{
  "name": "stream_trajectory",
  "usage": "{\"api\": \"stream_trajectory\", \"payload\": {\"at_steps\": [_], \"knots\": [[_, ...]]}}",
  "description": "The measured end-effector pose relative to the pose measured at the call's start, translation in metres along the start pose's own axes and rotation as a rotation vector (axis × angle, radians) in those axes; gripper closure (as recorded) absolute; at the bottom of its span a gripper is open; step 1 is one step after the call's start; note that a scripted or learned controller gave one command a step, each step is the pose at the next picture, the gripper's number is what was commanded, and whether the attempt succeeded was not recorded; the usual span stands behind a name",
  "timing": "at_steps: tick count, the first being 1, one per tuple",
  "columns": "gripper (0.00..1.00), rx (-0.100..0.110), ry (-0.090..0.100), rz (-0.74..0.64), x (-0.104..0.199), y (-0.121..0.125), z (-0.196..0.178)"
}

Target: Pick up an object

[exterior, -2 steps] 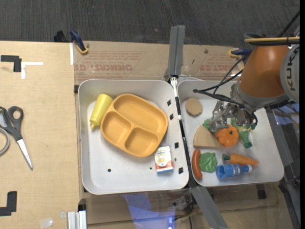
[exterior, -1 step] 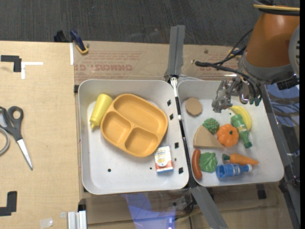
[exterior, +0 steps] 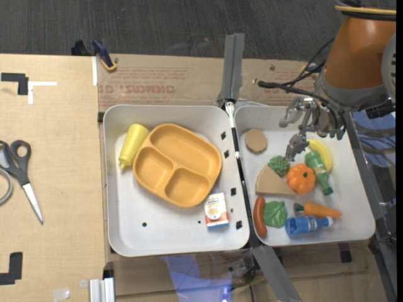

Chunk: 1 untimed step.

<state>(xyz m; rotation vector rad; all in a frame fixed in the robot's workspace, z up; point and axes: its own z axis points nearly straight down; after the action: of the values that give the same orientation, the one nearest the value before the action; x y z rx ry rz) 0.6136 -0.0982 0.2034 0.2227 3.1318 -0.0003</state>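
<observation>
The right bin [exterior: 359, 194] holds several toy foods: a brown round cookie [exterior: 256, 141], a broccoli floret [exterior: 278, 165], a tan wedge [exterior: 275, 183], an orange pumpkin [exterior: 301, 178], a banana [exterior: 321, 151], a green bottle [exterior: 322, 172], a carrot [exterior: 318, 210], a blue bottle [exterior: 305, 225], a red sausage [exterior: 260, 216] and a green leaf [exterior: 274, 212]. My gripper [exterior: 297, 145] hangs over the bin's upper middle, just above the broccoli and pumpkin and left of the banana. Nothing shows held in it.
The left bin [exterior: 126, 231] carries a yellow divided plate [exterior: 178, 164], a yellow squeeze bottle [exterior: 131, 145] and a small carton [exterior: 216, 210]. Scissors [exterior: 22, 175] lie on the wooden bench at far left. A grey divider [exterior: 233, 68] runs behind the bins.
</observation>
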Motion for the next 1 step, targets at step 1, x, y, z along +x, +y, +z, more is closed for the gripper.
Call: {"api": "stream_trajectory", "payload": {"at_steps": [1], "knots": [[0.0, 0.0, -0.001, 0.056, 0.0007, 0.0057, 0.0991]]}}
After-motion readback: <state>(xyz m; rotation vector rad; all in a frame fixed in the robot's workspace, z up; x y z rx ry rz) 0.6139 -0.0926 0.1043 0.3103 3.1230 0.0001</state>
